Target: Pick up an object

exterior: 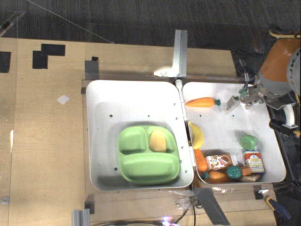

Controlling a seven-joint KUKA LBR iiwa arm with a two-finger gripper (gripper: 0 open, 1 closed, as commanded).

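Now, claw [235, 102] over the right bin [263, 126], whether spread or clenched impossible to tell, toy carrot [200, 102] lying just to its left, green divided plate [148, 154] with a yellow lemon [158, 141] in the left bin [103, 126]

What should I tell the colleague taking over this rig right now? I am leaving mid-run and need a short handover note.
Gripper: over the upper part of the right bin, near the right wall, holding nothing that can be seen; whether it is open or shut is unclear.
Right bin: a carrot lies apart, to the gripper's left; a yellow item sits by the divider; a green ball is near the right side; small packs and toy foods crowd the lower edge.
Left bin: green divided tray with a yellow fruit in its upper right compartment.
Done: nothing picked yet.
Left: grasp and lift one object.
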